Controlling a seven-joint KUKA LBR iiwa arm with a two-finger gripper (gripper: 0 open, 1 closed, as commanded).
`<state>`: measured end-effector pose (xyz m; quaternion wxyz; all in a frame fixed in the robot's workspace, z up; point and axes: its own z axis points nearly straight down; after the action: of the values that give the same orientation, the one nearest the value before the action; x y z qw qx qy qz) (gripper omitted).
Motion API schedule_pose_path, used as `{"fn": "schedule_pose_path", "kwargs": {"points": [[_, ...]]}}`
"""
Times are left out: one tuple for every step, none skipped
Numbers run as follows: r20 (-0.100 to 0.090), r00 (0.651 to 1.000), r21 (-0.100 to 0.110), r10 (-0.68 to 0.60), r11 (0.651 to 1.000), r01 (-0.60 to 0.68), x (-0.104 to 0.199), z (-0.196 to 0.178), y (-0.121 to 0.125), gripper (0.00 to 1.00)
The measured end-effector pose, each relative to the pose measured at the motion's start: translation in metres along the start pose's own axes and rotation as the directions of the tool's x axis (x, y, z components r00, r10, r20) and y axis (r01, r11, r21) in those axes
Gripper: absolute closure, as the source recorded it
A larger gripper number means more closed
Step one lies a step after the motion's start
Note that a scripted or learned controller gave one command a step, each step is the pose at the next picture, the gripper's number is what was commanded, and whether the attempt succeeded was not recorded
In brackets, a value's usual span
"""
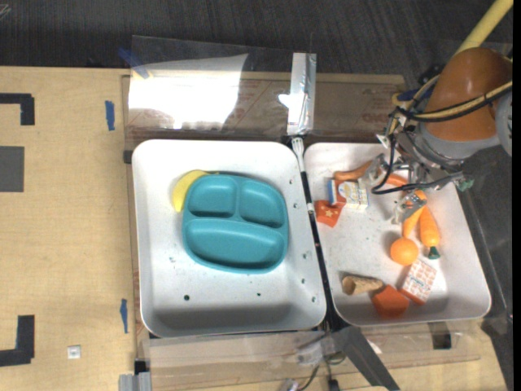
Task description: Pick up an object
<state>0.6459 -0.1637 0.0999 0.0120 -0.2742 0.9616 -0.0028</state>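
The right bin (464, 300) holds several small items. An orange carrot (429, 226) lies beside an orange ball (403, 251), with a red-and-white box (420, 279) and a red-orange piece (391, 300) below them. A brown chunk (361, 283) sits near the front. A small white carton (352, 193), a red piece (328, 213) and an orange strip (352, 173) lie at the bin's upper left. My gripper (400, 187) hangs low over the bin's upper middle, just right of the carton and above the carrot, amid cables.
The left bin (155, 283) carries a teal divided plate (236, 221) with a yellow item (186, 186) poking out from under its upper left. A clear plastic sheet (195, 96) and a metal bracket (301, 92) stand behind the bins. The arm's orange band (464, 92) is at the upper right.
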Motion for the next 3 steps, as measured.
{"fn": "schedule_pose_path", "kwargs": {"points": [[0.009,0.970,0.011,0.243,0.970,-0.244,0.079,-0.003,0.008,0.00],[0.012,0.931,0.009,0.364,0.931,-0.364,0.091,-0.003,0.009,0.00],[0.019,0.893,0.014,0.450,0.893,-0.450,0.113,-0.004,0.026,0.00]]}}
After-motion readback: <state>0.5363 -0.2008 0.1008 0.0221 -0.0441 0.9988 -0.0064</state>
